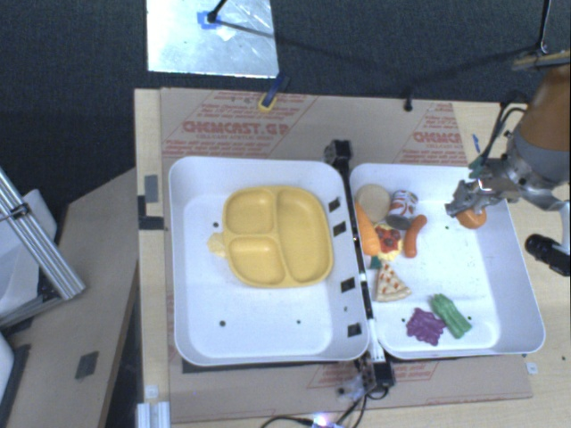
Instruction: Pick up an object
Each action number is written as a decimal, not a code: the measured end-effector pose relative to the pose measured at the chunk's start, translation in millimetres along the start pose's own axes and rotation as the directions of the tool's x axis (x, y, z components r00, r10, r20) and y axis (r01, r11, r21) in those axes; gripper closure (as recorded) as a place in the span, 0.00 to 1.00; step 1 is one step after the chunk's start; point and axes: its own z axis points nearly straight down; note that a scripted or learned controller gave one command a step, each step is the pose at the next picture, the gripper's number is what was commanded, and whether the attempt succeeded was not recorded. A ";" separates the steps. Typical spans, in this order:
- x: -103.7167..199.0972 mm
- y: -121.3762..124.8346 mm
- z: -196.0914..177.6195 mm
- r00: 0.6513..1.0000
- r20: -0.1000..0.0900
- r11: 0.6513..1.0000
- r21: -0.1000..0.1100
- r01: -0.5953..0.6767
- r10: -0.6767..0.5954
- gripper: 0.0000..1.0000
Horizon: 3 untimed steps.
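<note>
Purple grapes point(426, 325), pincer point(470, 205) gripping orange ball point(472, 218)

Your arm point(544, 141) cut off by the right edge, orange object point(472, 218) at the gripper point(466, 201) partly hidden so you can't tell a grip, toys beside the carrot point(367, 232) overlapping, too small to name

yellow divided plate point(272, 237) in white left bin point(192, 266), purple grapes point(426, 325), green pickle point(451, 316), orange carrot point(367, 231), red sausage point(413, 236) (glossy), orange ball point(472, 218)
</note>
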 end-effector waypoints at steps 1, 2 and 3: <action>0.1 0.9 2.1 1.000 -0.001 1.000 0.005 0.000 0.000 1.00; 42.3 39.3 -6.0 1.000 -0.003 1.000 0.004 0.005 -0.005 1.00; 71.3 62.7 4.7 1.000 -0.002 1.000 0.005 0.003 -0.003 1.00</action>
